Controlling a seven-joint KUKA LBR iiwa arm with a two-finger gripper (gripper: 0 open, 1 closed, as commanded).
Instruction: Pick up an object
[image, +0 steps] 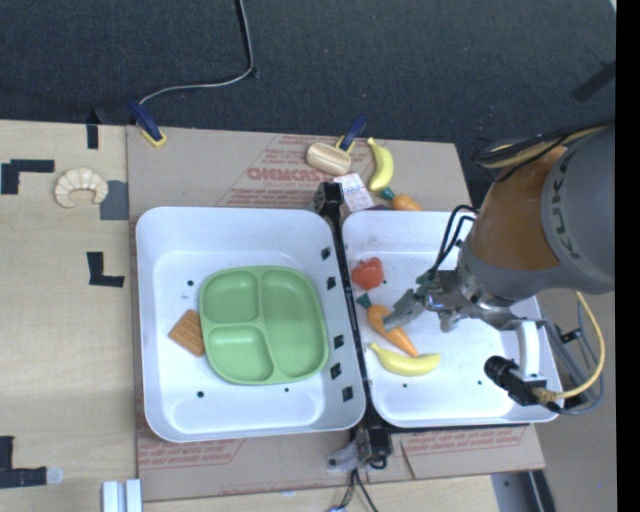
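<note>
A green plate (264, 325) in a white bin (160, 250); yellow banana (404, 361), orange carrot (389, 331).

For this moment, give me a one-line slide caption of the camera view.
Tool hovers over a carrot beside a banana in the right bin; green plate in the left bin.

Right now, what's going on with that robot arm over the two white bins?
The grey and orange arm reaches into the right bin, its gripper low over a toy carrot, with a yellow banana just below it and a red toy pepper above. Nothing is lifted yet. The left bin holds a green divided plate.
</note>
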